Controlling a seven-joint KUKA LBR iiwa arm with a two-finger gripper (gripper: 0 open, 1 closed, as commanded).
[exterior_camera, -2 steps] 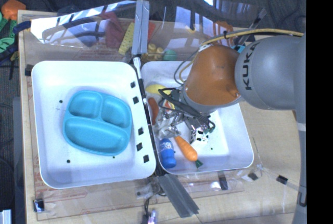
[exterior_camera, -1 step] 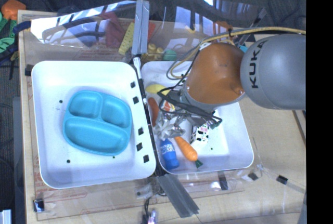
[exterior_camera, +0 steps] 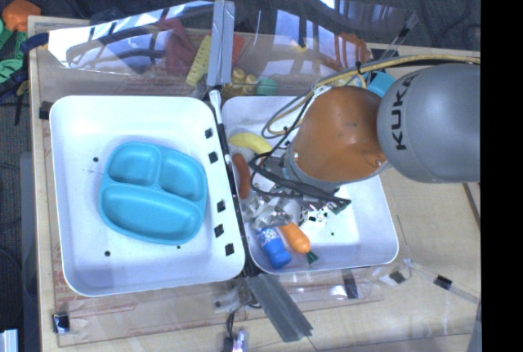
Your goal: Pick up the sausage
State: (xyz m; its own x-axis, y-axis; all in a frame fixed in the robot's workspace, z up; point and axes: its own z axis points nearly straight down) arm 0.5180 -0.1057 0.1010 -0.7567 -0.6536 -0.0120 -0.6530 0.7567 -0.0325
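The sausage (exterior_camera: 242, 174) is a reddish-brown link lying lengthwise along the left wall of the right bin (exterior_camera: 377, 221). The arm's orange band and grey wrist hang over the middle of that bin, and the gripper (exterior_camera: 276, 197) reaches down just right of the sausage, among dark cables and metal parts. Its body hides the bin's centre.
A yellow banana (exterior_camera: 249, 142) lies just above the sausage. A blue bottle (exterior_camera: 271, 247) and an orange carrot (exterior_camera: 296, 237) sit near the right bin's front edge. The left bin (exterior_camera: 73, 138) holds a blue divided tray (exterior_camera: 155, 191). Clear plastic walls stand behind both bins.
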